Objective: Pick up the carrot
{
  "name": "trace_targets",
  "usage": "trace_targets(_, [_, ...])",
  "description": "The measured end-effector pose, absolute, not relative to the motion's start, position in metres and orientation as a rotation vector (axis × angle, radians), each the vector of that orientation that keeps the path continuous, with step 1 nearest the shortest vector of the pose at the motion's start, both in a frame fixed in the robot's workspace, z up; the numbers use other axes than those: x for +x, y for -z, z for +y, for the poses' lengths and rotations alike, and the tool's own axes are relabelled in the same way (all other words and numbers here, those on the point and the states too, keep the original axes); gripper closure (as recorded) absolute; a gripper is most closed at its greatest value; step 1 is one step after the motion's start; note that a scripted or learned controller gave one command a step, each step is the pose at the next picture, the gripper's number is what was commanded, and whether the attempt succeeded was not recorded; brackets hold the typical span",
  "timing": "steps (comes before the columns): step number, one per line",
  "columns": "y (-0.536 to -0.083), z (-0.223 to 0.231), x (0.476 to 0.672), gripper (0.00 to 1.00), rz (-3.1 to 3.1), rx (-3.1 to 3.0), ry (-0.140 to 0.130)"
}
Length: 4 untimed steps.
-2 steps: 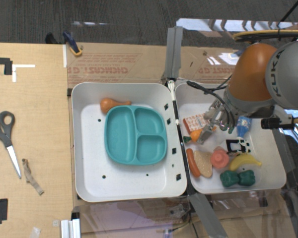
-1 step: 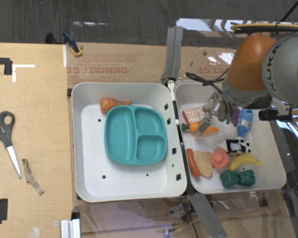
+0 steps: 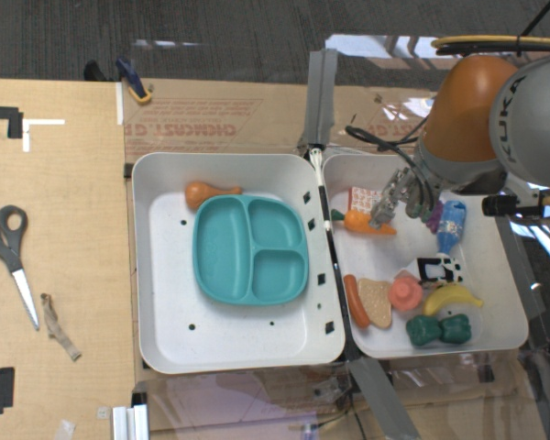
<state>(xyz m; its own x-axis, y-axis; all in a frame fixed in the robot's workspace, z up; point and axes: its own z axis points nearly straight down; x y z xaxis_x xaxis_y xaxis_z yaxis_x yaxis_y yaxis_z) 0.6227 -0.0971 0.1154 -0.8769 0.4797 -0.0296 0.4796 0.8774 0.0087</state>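
The gripper (image 3: 386, 211) hangs low in the right bin (image 3: 504, 337), right at the carrot (image 3: 364, 222). I cannot tell if it is open or closed. The carrot lies just under its tip, poking out to the left. A red box (image 3: 362, 198) sits close behind the carrot. A blue bottle (image 3: 450, 225) stands to the gripper's right. Below it lie bread (image 3: 377, 302), a sausage (image 3: 356, 301) and a banana (image 3: 453, 298).

carrot (image 3: 367, 222): right end hidden | pincer (image 3: 385, 211): fingertips blurred
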Motion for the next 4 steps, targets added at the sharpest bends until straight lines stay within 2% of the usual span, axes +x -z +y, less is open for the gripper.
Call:
trace_targets(1, [-0.192, -0.024, 0.613, 1.00, 2.958, 1.050, 0.000])
trace_targets(2, [-0.192, -0.024, 0.613, 0.00, 2.958, 1.050, 0.001])
trace_targets(3, [-0.191, -0.060, 0.541, 0.00, 2.825, 1.378, 0.003])
trace_targets(4, [-0.105, -0.101, 0.615, 0.00, 2.741, 1.532, 0.002])
